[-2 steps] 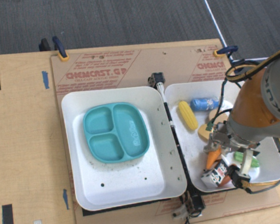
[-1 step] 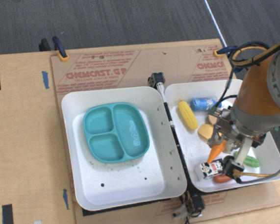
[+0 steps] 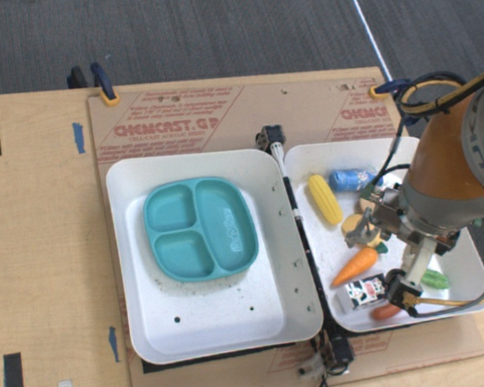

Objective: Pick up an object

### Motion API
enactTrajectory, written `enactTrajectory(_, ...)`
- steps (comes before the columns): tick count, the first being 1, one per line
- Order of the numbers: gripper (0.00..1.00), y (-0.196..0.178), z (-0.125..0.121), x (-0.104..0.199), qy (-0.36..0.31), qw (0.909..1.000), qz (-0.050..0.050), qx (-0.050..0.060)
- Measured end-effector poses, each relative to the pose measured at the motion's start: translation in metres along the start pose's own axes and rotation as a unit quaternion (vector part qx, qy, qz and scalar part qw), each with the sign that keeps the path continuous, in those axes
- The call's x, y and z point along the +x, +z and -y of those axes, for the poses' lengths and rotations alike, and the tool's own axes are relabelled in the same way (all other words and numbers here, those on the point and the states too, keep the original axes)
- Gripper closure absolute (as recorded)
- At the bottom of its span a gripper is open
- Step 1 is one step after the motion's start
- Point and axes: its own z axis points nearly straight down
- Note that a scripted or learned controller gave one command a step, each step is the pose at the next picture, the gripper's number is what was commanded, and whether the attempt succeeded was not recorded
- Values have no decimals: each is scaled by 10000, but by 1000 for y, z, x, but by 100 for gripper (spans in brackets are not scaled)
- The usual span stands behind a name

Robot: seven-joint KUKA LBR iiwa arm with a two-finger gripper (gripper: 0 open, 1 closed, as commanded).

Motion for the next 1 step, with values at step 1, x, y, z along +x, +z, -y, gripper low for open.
enactTrajectory(1, 0, 0, 25, 34, -1865, 9825, -2, 9)
